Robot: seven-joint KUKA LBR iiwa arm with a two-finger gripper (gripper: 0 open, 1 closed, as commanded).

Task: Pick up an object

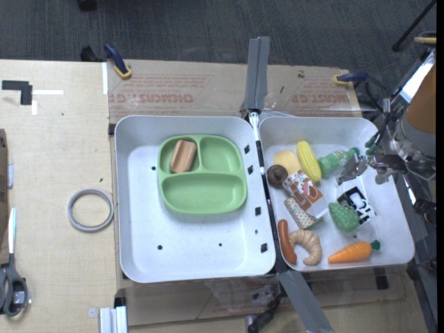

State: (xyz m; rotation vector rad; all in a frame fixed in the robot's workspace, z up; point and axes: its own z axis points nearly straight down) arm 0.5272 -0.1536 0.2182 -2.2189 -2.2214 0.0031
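Nearest me lay the carrot [351, 252], just below the green toy [343, 216]. From my console I couldn't tell the state of the gripper [362, 166] above that toy. I judged the carrot light, stiff, slick; best pinched across its thick middle.

toys [305, 200] crowd the right bin [388, 255]; left bin's [139, 255] front lies open.

bins [132, 207]: we see plain white
plate [202, 191]: we see light green
bread roll [183, 155]: we see brown
corn [308, 160]: we see yellow
carrot [351, 252]: we see orange, with a green tip
sausage [286, 241]: we see red
croissant [308, 244]: we see tan
bottle [336, 160]: we see green
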